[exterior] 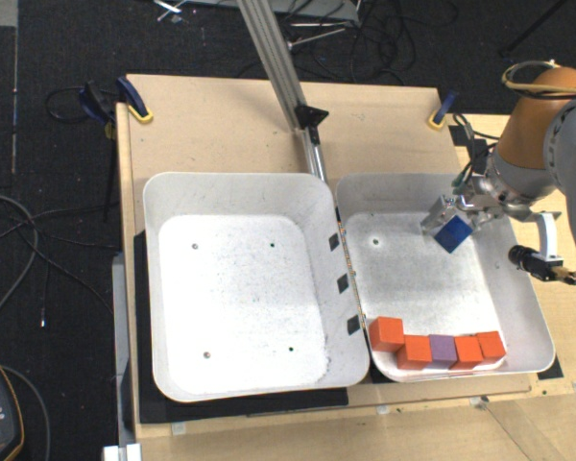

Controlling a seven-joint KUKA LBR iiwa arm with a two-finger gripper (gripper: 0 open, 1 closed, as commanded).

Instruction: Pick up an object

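From the camera above the bench, two white bins sit side by side on a wooden board. The left bin (235,286) has nothing in it but a few dark specks and small holes. The right bin (518,296) carries a row of blocks along its near edge: an orange block (386,332) set slightly back at the left end of the row, then another orange block (417,351), a purple block (443,350), and two more orange blocks (468,350) (491,345), each touching its neighbour and pressed against the bin's near wall.

The arm (542,142) comes in over the right bin's far right corner. At its tip the gripper (458,221) is clamped on a blue block (452,233), which sits tilted, one corner pointing down, between the fingers. The blue block appears to hang clear of the bin floor, above the far half of the right bin, well apart from the row of blocks at the near edge; the slant of the camera makes the gap beneath it hard to judge.

As for progress, the grasp looks done and the lift seems under way or just finished. What is left, by my reading, is only to carry the block up securely; since it is held askew, it could slip.
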